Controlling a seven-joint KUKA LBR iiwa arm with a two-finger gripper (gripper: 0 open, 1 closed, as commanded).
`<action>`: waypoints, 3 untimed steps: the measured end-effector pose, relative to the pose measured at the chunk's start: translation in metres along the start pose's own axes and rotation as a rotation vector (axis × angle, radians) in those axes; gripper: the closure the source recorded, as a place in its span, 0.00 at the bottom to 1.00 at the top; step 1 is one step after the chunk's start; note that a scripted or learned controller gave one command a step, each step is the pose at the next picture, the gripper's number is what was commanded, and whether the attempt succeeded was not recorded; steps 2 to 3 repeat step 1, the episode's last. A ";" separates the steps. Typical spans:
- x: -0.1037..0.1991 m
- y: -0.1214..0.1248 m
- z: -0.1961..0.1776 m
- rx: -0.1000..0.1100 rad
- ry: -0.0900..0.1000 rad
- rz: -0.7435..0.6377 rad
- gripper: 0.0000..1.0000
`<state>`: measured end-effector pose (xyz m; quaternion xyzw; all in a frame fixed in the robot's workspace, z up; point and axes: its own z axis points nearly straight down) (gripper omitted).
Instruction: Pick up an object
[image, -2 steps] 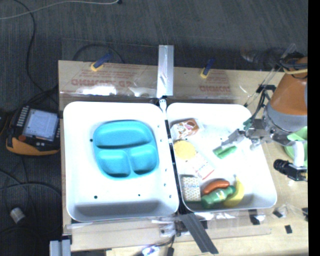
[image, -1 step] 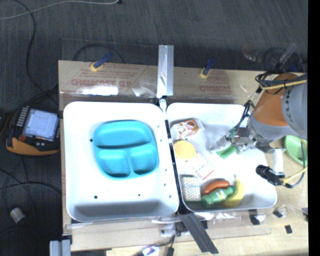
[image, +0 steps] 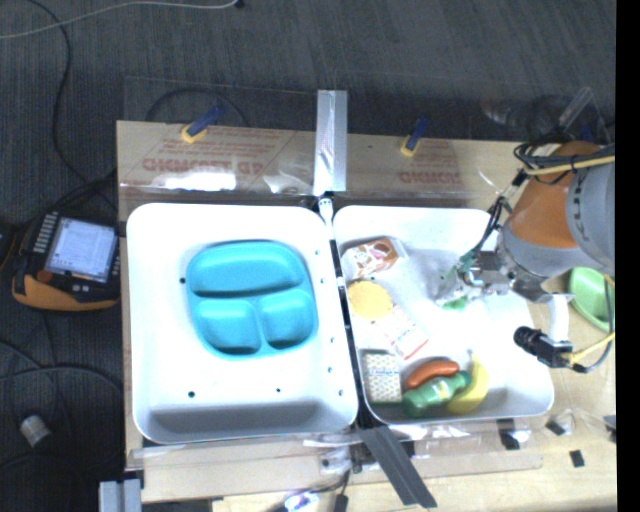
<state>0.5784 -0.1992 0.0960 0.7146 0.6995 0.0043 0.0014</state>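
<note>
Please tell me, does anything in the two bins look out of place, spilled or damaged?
Nothing looks spilled or broken. The blue divided tray lies at a slight slant in the left bin. In the right bin, the toy food is crowded into the near corner, pieces touching. The gripper is low over the bin's middle.

Blue divided tray (image: 250, 296) — left bin (image: 160, 400)

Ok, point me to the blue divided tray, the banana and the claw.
blue divided tray (image: 250, 297): camera view, centre ridge between compartments.
banana (image: 472, 390): camera view, middle of its yellow curve.
claw (image: 462, 287): camera view, at its tips.
</note>
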 end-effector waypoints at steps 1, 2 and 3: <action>0.048 -0.029 -0.151 0.015 -0.008 0.199 1.00; 0.048 -0.029 -0.151 0.015 -0.008 0.199 1.00; 0.048 -0.029 -0.151 0.015 -0.008 0.199 1.00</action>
